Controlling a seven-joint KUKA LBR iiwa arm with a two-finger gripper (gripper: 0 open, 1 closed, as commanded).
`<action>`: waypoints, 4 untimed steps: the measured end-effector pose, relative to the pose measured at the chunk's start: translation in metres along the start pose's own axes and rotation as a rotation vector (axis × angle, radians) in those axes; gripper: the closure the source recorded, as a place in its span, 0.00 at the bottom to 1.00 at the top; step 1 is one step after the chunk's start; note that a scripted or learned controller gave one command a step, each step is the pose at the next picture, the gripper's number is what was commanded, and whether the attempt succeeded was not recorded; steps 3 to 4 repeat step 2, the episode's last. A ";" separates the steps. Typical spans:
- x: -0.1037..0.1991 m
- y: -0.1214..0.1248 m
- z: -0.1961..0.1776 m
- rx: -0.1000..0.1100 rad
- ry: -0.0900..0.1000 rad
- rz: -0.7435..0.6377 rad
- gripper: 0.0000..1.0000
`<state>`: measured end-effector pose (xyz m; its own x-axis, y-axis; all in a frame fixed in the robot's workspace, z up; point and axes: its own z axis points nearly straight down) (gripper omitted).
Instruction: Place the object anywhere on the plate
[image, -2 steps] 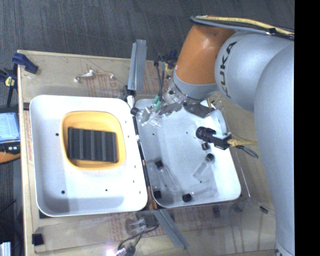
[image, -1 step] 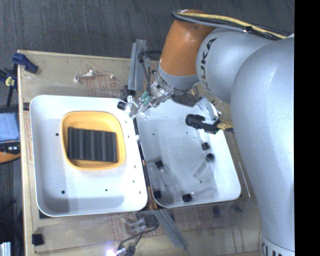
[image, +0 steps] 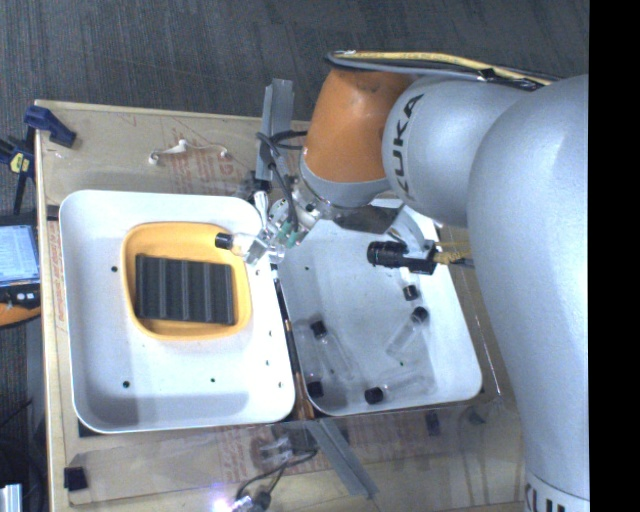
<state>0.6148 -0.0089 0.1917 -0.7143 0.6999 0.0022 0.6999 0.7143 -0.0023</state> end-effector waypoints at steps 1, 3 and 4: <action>0.012 0.020 -0.001 -0.003 -0.005 -0.191 1.00; 0.012 0.020 -0.001 -0.003 -0.005 -0.191 0.00; 0.012 0.020 -0.001 -0.003 -0.005 -0.191 0.00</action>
